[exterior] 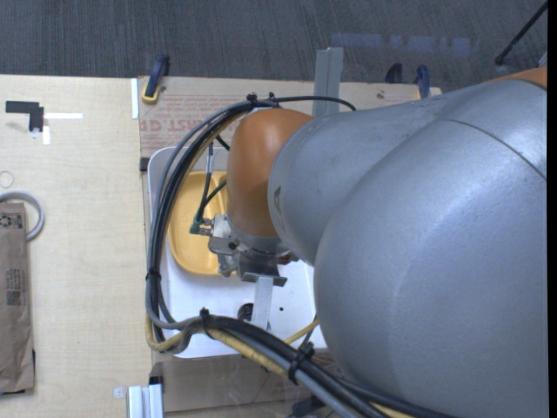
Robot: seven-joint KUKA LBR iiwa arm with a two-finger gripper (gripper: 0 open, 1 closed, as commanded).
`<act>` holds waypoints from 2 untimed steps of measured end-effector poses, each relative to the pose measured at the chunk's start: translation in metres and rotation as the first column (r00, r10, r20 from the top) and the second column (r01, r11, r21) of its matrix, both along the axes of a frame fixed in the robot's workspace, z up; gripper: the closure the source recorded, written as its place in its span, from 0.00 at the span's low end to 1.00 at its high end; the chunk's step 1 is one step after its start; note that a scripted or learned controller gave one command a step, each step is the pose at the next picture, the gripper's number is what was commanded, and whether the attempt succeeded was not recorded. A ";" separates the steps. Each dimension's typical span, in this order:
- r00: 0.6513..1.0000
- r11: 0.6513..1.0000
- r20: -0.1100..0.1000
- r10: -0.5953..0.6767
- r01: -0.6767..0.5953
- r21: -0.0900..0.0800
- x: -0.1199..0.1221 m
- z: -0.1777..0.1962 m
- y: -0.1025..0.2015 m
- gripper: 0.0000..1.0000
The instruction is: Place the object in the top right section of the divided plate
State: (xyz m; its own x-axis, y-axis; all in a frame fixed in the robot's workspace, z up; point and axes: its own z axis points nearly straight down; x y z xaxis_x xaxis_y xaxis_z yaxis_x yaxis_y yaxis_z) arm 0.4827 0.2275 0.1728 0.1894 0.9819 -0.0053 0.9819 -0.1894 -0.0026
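A yellow divided plate (193, 225) lies in the left part of a white bin (187, 312); I see just its left portion, the rest is covered by the arm. My grey arm with its orange band (257, 177) reaches in from the right and hangs over the plate. The wrist and gripper mount (248, 259) sit just above the plate's near right edge. The fingers are hidden beneath the wrist. I cannot make out any object to place; the arm blocks most of the bin.
Black cables (178, 190) loop from the wrist around the bin's left side and along its front. A brown paper bag (16, 294) lies on the wooden bench at far left. Blue clamps (157, 72) hold cardboard behind the bin.
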 end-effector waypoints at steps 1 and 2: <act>0.959 0.959 0.000 -0.285 0.285 -0.001 -0.006 -0.075 0.000 1.00; 1.000 1.000 -0.001 -0.016 0.016 0.001 -0.006 -0.082 0.000 1.00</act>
State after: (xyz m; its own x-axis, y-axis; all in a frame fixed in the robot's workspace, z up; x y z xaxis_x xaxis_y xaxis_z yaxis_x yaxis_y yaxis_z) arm 0.4766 0.2271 0.0906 0.2047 0.9788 -0.0049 0.9788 -0.2047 -0.0042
